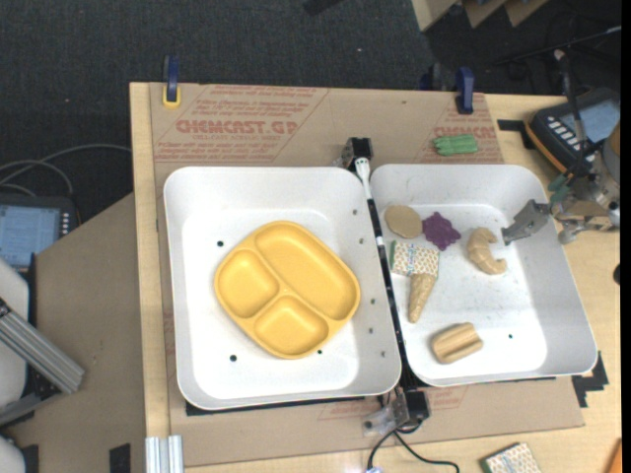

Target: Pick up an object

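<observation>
The right bin (552, 294) holds several small items. A tan round piece (402, 221) and a purple lump (441, 230) lie near its back left. A beige croissant-shaped piece (485, 251) lies mid-bin. A cone (420, 292) with a patterned wrapper rests along the left wall, and a tan bread roll (455, 342) lies near the front. My gripper (522, 224) reaches in over the bin's right rim. It sits just right of the croissant-shaped piece, and nothing visible is held in it.
The left bin (197, 205) holds a yellow divided plate (286, 289). A green object (456, 146) lies on the cardboard behind the right bin. Blue clamps (172, 92) (463, 101) stand at the board's back edge. A dark device (562, 131) sits at the far right.
</observation>
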Robot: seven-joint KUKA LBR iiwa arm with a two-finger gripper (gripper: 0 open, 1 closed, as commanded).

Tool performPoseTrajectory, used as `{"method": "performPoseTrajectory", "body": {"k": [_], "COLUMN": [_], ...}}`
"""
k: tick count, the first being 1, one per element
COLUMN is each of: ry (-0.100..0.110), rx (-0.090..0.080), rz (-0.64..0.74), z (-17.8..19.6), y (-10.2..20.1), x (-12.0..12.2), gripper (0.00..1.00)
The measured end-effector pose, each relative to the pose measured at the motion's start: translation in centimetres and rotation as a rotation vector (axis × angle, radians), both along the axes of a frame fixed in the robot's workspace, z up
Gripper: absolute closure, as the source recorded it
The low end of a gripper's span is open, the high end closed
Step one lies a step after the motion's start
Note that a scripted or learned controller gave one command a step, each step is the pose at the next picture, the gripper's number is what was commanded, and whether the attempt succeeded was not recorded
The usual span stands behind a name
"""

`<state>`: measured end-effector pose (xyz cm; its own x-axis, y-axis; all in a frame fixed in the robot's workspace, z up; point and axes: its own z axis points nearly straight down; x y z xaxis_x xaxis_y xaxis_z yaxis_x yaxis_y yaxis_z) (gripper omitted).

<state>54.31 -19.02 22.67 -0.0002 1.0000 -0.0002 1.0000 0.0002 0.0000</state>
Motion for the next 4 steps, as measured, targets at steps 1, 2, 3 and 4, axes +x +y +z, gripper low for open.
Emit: {"method": "performPoseTrajectory", "body": {"k": [1, 2, 3, 4], "ry": [0.005, -0.006, -0.014, -0.011], "rx": [0.003, -0.003, -0.005, -0.002], "rz": [0.002, 0.000, 0.005, 0.003], "z": [-15.0, -13.1, -13.8, -2.1], "y": [0.1, -0.1, 4.8, 6.7], "x": [3.3, 3.5, 9.1, 10.8], "gripper": [0.00, 1.00, 1.00, 1.00]}}
